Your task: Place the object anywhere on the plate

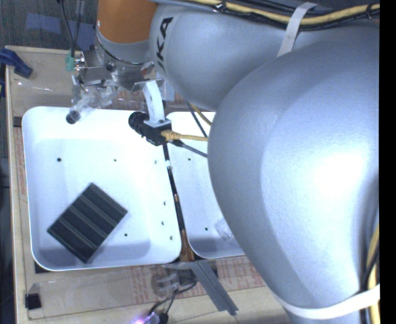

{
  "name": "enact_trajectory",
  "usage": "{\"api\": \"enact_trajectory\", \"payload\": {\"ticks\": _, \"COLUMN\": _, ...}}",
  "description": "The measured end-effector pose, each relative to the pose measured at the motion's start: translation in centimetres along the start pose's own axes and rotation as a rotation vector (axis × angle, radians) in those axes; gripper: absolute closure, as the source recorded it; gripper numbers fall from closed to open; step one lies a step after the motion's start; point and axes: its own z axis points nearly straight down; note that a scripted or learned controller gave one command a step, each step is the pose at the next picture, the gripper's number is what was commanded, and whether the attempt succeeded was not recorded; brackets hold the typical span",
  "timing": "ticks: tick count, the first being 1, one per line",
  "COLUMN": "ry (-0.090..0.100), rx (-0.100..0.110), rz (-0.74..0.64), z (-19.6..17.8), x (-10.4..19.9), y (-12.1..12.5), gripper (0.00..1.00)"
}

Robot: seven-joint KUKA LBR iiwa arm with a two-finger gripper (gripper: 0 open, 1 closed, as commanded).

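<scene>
In the near left part of the left shallow white bin (28,181), a dark grey ribbed rectangular slab (88,222) is seen lying flat, turned at a slant to the bin walls and touching nothing else. It is taken to be the task's thing, though whether it is meant as the object or as the plate cannot be settled. At the far left corner of the same bin, the two-finger gripper (83,103) is held low, well apart from the slab. Whether it is released or clenched cannot be told, and nothing is seen to be held in it. The right shallow white bin (199,243) is largely covered by the grey arm with the orange band (286,147).

The slab is judged to be stiff, thin and light, and unlikely to be fragile. Because it lies flat, little height is offered for a grasp. A hold across its shorter width, at the two long edges, is judged best. The ribbed top may resist slipping, but the slab may slide on the smooth bin floor when pressed.
</scene>
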Motion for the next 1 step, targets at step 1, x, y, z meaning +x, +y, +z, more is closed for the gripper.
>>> {"api": "enact_trajectory", "payload": {"ticks": 1, "ry": 0.0, "rx": -0.002, "rz": -0.031, "z": -10.07, "x": 4.41, "y": -1.8, "gripper": 1.0}}
